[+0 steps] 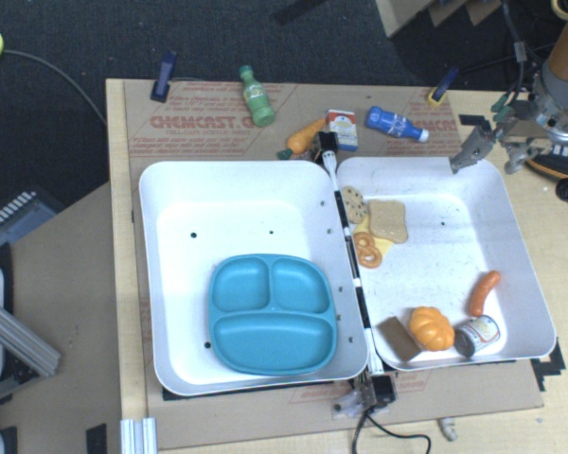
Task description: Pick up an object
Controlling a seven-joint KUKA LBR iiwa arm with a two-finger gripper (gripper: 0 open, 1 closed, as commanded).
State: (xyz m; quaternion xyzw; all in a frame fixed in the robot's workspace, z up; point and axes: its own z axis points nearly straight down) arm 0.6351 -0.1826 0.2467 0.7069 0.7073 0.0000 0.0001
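Gripper (493,146) spread wide, grasping nothing, poised over right bin (511,218) rim at 1 o'clock. Risk: rim strike; can (477,335) rolling off beside orange toy (431,328) at 5 o'clock.

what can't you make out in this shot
- Arm: cut off by the camera view's top right edge.
- Can label: too small to read.
- Brown block: partly hidden behind the orange toy.
- Carton print: too small.
- Gripper fingers: blurred, state unclear.
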